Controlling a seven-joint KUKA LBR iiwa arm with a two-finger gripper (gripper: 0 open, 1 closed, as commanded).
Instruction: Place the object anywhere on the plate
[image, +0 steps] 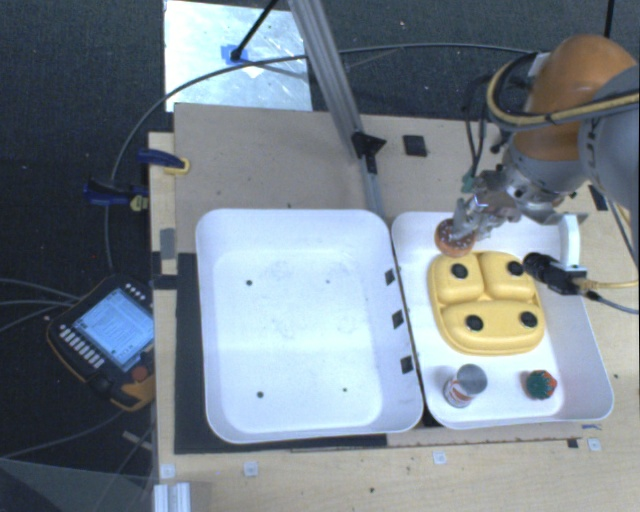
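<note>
Claw (462, 232) grasping small brown round object (452, 240); yellow plate (487, 302) just below it, can (465, 384) farther below.

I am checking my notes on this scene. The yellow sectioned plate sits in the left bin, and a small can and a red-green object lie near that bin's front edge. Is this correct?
Not quite. The camera view shows the yellow sectioned plate in the right bin, not the left. The rest holds: the small can and the red-green object lie near that bin's front edge.

Two white bins (290, 325), one yellow plate (488, 305), three small objects (465, 385).
</note>
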